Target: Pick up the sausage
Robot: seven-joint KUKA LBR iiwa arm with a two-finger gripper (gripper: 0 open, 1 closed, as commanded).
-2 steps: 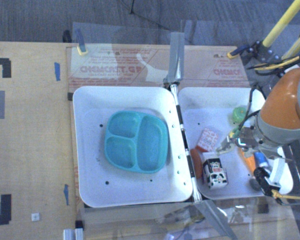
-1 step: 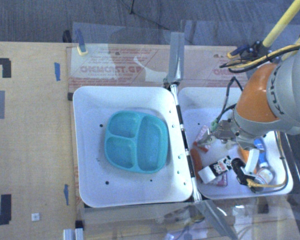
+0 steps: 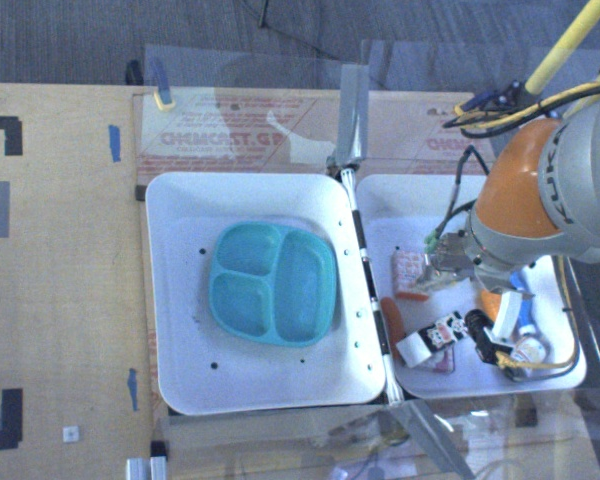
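The sausage [image 3: 391, 319] is a short reddish-brown piece lying along the left wall of the right bin [image 3: 380, 200]. My gripper [image 3: 438, 273] hangs over the middle of that bin, a little up and to the right of the sausage and apart from it. Just below the gripper lies a small orange-red piece [image 3: 412, 295], with a pink speckled packet [image 3: 408, 265] to its left. The grey wrist and orange band [image 3: 520, 193] hide the bin's right part.
A teal divided plate [image 3: 275, 283] sits in the left bin [image 3: 180, 368]. Near the sausage lie a white and black block [image 3: 430, 340], a blue and white bottle [image 3: 510, 313] and a round item [image 3: 528, 350]. Yellow cables run at the upper right.
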